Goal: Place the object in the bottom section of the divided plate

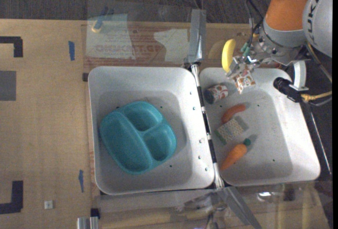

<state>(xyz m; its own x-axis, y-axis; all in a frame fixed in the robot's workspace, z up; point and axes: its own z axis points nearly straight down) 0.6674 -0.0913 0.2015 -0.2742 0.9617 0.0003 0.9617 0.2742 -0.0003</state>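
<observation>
So the arm (296,8) came in from the right and hung over the top left corner of the right bin (288,140), with the gripper (247,63) pointing down near the bin's back rim. Honestly couldn't tell if the jaws were wide or narrow, that whole bit was a tangle of cables and glare

Directly under it sat a small white and red carton (243,82), tilted, up against the tip of the gripper. Whether it was actually pinched or just lying there beneath it, I couldn't say. It was in the right bin, well apart from the plate

A yellow banana (228,54) stood on end just left of the gripper, at the bin's top edge. Further down the left side of that bin: a little can (216,92) lying on its side near the divider, then an orange sausage-looking thing (233,112), then a speckled sponge (232,130), then a carrot (235,153) with its green end pointing up right. All loosely in a column, near each other

The teal divided plate (138,137) lay in the left bin (105,85), turned at an angle, with nothing in any of its sections. Both bins rested on the wooden surface (42,117), and a clear plastic sheet (137,37) lay behind the left bin
</observation>
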